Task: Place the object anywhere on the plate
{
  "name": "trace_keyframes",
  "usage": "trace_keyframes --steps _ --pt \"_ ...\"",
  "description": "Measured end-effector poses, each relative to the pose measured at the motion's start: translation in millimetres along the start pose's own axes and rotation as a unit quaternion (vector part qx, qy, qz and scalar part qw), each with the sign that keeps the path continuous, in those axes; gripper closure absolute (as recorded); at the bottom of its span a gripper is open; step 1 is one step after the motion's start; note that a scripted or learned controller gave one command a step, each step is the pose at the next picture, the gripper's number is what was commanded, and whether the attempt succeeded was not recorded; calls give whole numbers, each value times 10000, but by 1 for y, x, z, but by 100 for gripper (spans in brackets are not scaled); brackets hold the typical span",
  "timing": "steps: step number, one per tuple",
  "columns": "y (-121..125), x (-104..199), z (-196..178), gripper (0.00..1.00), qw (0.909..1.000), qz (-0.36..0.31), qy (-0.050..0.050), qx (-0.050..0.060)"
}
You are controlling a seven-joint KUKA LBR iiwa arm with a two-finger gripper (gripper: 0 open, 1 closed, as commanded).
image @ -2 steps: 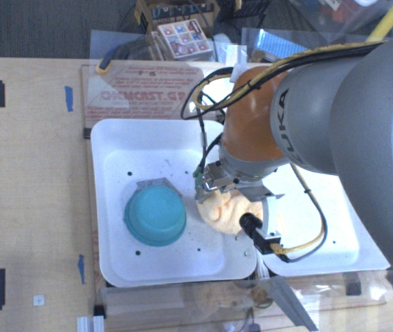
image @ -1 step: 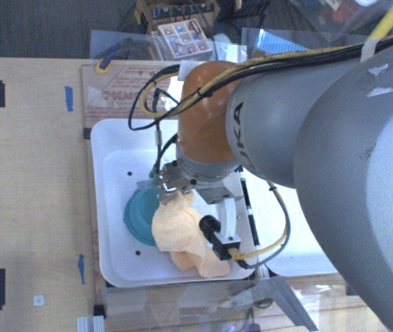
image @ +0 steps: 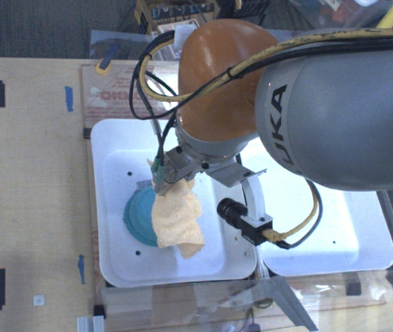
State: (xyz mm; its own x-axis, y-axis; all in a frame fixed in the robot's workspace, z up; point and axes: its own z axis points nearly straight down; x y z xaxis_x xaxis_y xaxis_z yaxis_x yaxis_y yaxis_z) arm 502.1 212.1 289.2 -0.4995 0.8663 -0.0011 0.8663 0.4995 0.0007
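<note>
Nearest the camera, along the bench's front edge, strips of clear tape cross the wood below the two bins. Just above them lies the left bin (image: 106, 254), white and shallow. Toward its front left part sits a teal plate (image: 136, 218), and a yellow cloth (image: 177, 218) hangs over the plate's right side, its lower end drooping onto the bin floor beside the plate. The top of the cloth runs up into the gripper (image: 163, 178), which grasps it there; the cloth is bunched where it meets the tool. A black cylindrical part (image: 232, 213) of the wrist juts out over the seam between the bins. The right bin (image: 349, 241) lies beside it, partly under the grey arm (image: 335, 109). Farther back, the orange band (image: 217, 81) rises over the bins' rear edges, black cables (image: 144, 81) looping past it.
</note>
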Motion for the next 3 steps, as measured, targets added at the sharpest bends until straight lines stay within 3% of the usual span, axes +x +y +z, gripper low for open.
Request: trace_keyframes --steps 1,2,3 --pt "0 0 0 0 10000 -3 0 -4" --pt "-30 -6 122 0 10000 -71 6 6" --pt "6 1 163 0 9993 -372 -10 -84"
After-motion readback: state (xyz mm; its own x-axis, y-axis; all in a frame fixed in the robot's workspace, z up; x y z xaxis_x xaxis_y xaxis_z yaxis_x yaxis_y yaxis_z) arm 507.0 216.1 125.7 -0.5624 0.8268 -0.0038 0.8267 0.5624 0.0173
